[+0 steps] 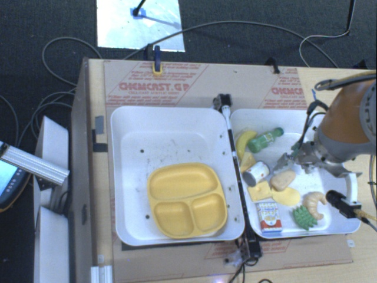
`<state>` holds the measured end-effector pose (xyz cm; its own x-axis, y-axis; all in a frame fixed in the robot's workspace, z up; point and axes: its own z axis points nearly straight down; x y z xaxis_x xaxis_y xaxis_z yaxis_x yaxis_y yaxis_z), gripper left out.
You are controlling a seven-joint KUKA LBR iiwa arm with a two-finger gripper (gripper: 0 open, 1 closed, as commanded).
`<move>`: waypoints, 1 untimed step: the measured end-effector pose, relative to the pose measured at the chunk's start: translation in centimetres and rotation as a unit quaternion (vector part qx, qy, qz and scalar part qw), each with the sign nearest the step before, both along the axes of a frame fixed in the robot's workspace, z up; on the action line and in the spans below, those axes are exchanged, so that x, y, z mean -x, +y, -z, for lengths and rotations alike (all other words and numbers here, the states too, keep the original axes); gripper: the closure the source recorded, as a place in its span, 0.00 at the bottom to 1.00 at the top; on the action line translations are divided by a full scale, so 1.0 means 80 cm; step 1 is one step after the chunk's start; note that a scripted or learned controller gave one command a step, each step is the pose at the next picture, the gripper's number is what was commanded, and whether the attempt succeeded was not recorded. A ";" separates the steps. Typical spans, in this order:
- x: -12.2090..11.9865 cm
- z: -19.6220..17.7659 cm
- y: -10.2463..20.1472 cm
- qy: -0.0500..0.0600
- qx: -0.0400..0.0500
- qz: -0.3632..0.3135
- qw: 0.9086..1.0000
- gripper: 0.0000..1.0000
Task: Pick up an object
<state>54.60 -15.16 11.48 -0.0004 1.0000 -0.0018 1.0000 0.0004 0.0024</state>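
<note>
Plainly, the crowding in the right white bin (353, 226) is the risk; fingers descending could nudge a neighbour such as the small white can (257, 173) and close on nothing; the gripper (293, 161) hovers just above the tan bread-like lump (283, 179), and I cannot tell how far open it is; nothing visibly held.

The scene is evenly and fairly brightly lit from above, with soft light and weak shadows. The two white bins (177, 128) are close to washed out, their walls losing detail. A pale sheet (140, 15) on the dark floor at the far left glares bluish-white. The floor around the bench stays dim and grainy. The arm (347, 122) casts only a faint shadow on the right bin's floor. The picture is low in resolution and slightly soft; small things look blurred.
</note>
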 end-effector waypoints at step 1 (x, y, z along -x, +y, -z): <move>0.018 0.026 0.049 0.000 0.001 0.000 1.000 0.00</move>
